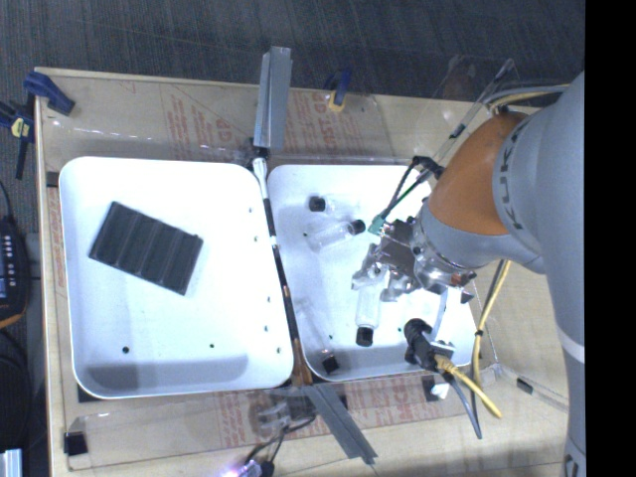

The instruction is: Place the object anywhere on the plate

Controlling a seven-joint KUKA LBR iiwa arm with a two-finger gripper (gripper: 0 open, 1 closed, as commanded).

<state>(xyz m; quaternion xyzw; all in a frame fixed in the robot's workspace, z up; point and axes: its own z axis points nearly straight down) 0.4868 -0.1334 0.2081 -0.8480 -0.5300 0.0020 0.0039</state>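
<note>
A dark ribbed rectangular plate [147, 247] lies tilted in the left bin [79, 366]. My gripper [384, 274] is low in the right bin [298, 182], near its middle right. Just below it lies a clear small bottle [367, 313] with a black cap at its near end. The gripper's metal parts overlap the bottle's top end, and I cannot tell whether they touch. A second clear bottle [331, 233] with a black cap lies to the upper left of the gripper.
A small black cap [316, 204] sits near the right bin's far side, and another small dark piece [330, 364] near its front edge. The arm's orange band [482, 182] and cables hang over the bin's right side. A divider rim [276, 266] separates the bins.
</note>
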